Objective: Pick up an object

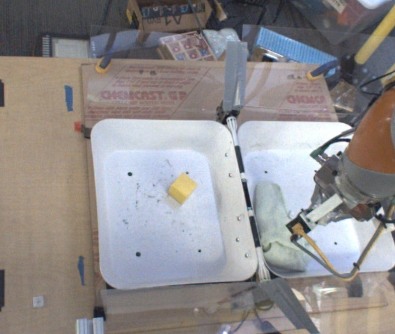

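A small yellow block [182,188] lies near the middle of the left white bin [113,256]. A pale greenish, soft-looking bundle [272,218] lies along the left wall of the right white bin [288,141]. My gripper [335,186] hangs over the right bin, just right of the bundle, with the grey wrist and orange band above it covering most of it. Nothing can be seen held in it.
A grey divider strip [242,186] runs between the two bins. The bins sit on a brown board [30,186] with blue tape marks. Clutter, boxes and cables lie beyond the far edge of the bench.
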`<state>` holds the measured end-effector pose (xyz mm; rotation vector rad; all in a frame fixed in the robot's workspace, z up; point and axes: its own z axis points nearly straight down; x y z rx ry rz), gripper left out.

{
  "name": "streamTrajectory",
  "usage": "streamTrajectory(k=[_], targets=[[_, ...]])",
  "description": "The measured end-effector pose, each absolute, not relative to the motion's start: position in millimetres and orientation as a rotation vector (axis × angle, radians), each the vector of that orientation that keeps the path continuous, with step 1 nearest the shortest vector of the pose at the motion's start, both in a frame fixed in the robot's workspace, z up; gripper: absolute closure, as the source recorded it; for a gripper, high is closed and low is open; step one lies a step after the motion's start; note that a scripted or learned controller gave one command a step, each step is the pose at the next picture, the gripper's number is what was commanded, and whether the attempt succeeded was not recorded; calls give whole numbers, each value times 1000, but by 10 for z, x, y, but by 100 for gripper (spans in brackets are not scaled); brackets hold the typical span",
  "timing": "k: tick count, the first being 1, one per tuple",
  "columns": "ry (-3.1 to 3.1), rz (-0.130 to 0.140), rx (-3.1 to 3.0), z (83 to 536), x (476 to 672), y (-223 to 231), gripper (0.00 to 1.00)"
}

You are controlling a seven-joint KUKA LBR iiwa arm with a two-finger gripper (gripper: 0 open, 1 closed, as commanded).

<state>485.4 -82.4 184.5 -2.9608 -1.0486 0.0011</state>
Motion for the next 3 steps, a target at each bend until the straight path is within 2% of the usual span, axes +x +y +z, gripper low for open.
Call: streamTrajectory(k=[1, 2, 3], targets=[[-700, 2, -3062, 2098, 5127, -491, 100], [-861, 6, -3018, 2069, 4922, 134, 100], [-697, 2, -3062, 2181, 4792, -461, 100]])
